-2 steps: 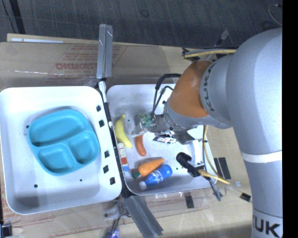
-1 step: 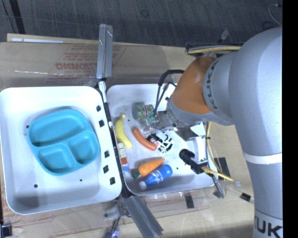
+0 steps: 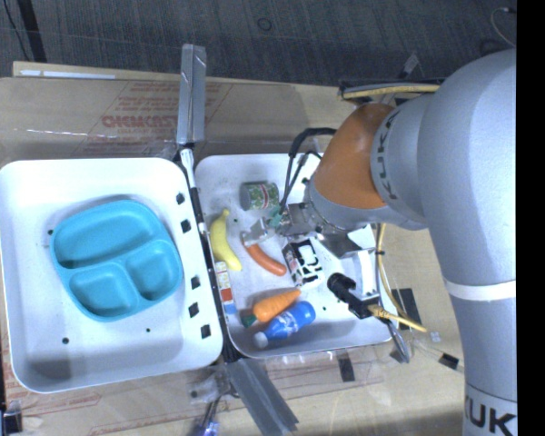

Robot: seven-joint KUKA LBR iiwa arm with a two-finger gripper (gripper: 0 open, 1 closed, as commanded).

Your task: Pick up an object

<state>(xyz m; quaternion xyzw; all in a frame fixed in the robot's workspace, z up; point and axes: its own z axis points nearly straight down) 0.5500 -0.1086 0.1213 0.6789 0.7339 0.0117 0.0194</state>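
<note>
Two white bins (image 3: 36,352); light blue divided tray (image 3: 116,257); yellow banana (image 3: 222,241); orange carrot (image 3: 275,305); blue bottle (image 3: 286,323) with white cap; orange-red sausage (image 3: 265,261); grey-green can (image 3: 259,194); grey arm (image 3: 463,180) with orange band (image 3: 345,166).

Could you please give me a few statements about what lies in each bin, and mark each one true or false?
1. The blue tray lies in the left bin. True.
2. The banana lies in the left bin. False: it lies in the right bin, by its left wall.
3. The carrot touches the blue bottle. True.
4. The can stands on the tray. False: it lies in the right bin.
5. The end effector is over the right bin. True.
</note>
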